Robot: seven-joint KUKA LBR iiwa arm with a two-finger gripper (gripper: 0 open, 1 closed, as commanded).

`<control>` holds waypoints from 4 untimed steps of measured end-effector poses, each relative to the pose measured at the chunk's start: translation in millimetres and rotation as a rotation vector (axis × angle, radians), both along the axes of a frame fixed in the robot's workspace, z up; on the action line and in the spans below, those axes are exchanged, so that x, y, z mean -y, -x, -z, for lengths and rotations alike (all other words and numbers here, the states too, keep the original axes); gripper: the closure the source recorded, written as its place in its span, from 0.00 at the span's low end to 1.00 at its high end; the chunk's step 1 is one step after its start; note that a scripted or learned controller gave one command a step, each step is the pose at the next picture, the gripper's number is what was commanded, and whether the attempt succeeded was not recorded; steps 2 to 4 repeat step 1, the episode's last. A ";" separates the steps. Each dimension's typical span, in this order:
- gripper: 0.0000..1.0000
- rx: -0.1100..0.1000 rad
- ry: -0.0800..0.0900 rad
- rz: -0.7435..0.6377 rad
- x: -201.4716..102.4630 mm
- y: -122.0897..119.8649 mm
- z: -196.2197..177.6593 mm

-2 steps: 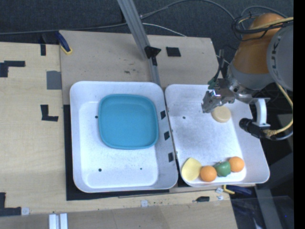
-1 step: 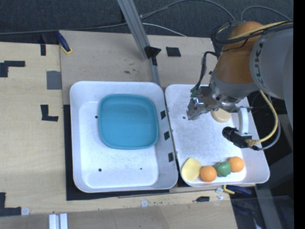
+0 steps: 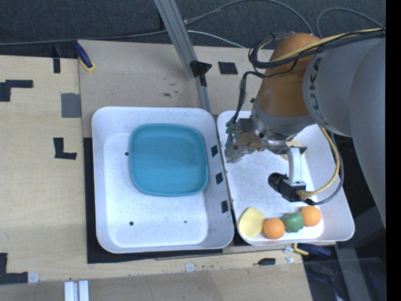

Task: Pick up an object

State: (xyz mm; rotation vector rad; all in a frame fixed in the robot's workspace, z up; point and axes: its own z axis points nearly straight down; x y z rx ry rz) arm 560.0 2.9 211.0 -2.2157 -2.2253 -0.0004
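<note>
The gripper [image 3: 237, 142] is seen at the right bin's [image 3: 263, 179] upper-left wall, grip state not discernible, with the fruit [image 3: 274, 227] lying well apart toward the frame's lower right.

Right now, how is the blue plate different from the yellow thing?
The blue plate is far bigger than the yellow thing. The plate lies alone in the left bin; the yellow thing sits in the right bin beside an orange ball. The plate is squarish, the yellow thing rounder. Both are untouched by the gripper.

Pale wooden bench [image 3: 37, 187] with black tape marks, dark carpet [image 3: 75, 5] behind.
</note>
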 end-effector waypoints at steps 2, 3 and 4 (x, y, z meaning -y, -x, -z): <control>1.00 0.001 0.000 0.000 -49.3 24.2 -16.0; 1.00 0.001 0.000 0.000 -49.3 24.2 -16.0; 1.00 0.001 0.000 0.000 -49.3 24.2 -16.0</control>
